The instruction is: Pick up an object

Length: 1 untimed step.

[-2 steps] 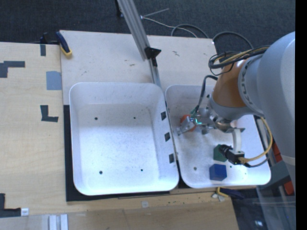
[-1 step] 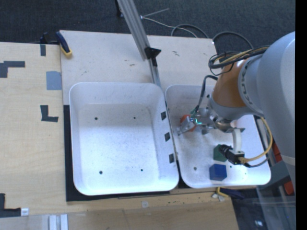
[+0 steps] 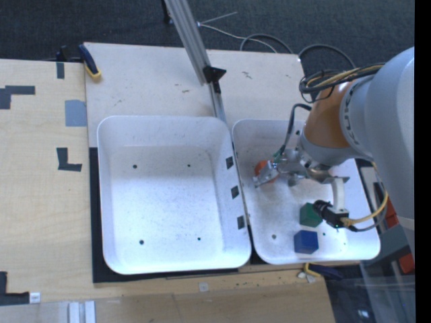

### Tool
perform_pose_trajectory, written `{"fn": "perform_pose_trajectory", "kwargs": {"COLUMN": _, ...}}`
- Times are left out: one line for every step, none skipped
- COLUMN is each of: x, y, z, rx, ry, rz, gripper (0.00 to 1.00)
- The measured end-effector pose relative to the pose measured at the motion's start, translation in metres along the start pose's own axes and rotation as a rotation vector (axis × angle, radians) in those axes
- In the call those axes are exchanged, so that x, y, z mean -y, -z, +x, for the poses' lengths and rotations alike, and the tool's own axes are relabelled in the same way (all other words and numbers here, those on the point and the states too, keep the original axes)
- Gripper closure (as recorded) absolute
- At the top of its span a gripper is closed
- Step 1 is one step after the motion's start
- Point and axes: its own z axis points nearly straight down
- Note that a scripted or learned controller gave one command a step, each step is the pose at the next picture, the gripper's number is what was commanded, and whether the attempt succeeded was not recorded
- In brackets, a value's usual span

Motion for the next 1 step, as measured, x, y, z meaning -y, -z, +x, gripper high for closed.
{"fn": "perform_pose_trajectory", "kwargs": {"x": 0.0412, "y": -0.0003, "z": 0.0042, "rx": 0.001, "ry": -0.001, "rz": 0.004, "gripper": 0.00}}
